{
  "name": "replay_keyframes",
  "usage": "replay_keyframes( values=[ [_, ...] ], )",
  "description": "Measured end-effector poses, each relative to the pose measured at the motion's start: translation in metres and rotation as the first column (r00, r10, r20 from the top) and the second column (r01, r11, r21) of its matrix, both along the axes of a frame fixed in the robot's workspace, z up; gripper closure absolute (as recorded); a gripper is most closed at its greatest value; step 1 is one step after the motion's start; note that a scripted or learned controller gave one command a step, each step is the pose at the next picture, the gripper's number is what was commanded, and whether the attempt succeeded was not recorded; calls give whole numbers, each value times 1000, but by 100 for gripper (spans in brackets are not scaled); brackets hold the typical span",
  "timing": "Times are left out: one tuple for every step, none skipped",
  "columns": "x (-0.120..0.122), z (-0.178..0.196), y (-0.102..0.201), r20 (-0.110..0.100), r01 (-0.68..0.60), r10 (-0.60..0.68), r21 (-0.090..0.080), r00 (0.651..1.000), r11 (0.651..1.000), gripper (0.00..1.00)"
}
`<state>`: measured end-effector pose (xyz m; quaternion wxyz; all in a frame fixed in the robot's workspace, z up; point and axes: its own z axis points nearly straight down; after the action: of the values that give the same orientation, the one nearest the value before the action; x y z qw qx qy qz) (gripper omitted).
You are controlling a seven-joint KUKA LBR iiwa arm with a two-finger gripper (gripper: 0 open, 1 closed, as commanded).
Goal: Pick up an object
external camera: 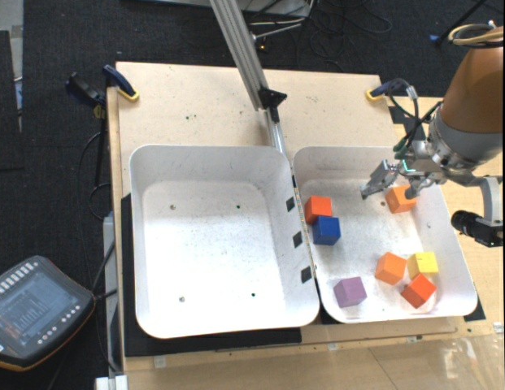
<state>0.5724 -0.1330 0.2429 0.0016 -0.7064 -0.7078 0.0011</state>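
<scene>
My gripper [395, 187] hangs over the back right part of the right bin [346, 154], with its fingers spread open. An orange block [401, 201] lies on the bin floor right under and between the fingertips; I cannot tell if they touch it. Further left an orange-red cube [319, 208] sits against a blue cube [326, 231]. Toward the front of the bin lie a purple cube [350, 292], an orange cube [390, 267], a yellow cube [425, 262] and a red cube [420, 290].
The left bin [205, 218] stands beside the right one. A slanted metal bar [242, 47] runs down to the gap between the bins. Clamps [120, 84] grip the board's back corners. A teach pendant [32, 311] lies at the lower left.
</scene>
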Motion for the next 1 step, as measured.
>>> replay_keyframes(
  values=[
    [1, 2, 0, 4, 2, -2, -1, 1000, 1000, 0]
  ],
)
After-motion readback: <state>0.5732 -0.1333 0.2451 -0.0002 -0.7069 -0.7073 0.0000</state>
